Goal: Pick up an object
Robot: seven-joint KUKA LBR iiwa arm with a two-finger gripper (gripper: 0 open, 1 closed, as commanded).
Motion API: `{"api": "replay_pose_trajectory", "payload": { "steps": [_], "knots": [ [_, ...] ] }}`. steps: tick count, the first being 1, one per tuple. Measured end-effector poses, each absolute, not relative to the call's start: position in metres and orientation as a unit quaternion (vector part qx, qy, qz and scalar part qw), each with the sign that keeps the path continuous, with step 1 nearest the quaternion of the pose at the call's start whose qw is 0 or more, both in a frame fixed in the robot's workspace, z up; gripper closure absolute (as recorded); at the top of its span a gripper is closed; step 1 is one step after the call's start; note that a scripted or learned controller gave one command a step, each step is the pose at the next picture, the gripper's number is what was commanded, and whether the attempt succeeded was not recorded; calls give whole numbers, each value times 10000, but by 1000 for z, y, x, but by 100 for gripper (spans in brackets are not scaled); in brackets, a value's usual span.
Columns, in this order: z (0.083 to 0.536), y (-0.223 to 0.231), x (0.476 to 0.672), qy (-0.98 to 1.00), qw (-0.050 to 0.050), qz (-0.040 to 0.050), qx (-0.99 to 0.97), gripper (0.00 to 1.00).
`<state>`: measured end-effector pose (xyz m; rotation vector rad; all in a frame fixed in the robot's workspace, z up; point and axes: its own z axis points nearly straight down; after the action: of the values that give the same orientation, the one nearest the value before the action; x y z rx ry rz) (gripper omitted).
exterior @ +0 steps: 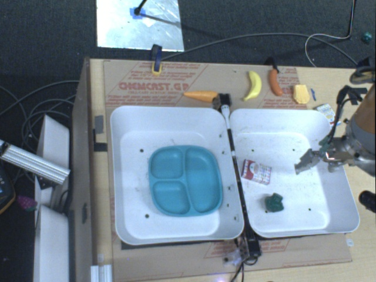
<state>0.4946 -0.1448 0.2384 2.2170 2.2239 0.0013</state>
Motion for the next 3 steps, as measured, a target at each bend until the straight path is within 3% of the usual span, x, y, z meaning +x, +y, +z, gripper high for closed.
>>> {"api": "replay_pose_trajectory", "payload": {
  "steps": [1, 2, 3],
  "knots": [
    [96, -120, 485, 7073, -18, -6, 7069, 0],
    [84, -83, 487, 7081, -4, 4, 7062, 0],
    [85, -130, 514, 7073, 11, 3, 7069, 0]
  ]
}}
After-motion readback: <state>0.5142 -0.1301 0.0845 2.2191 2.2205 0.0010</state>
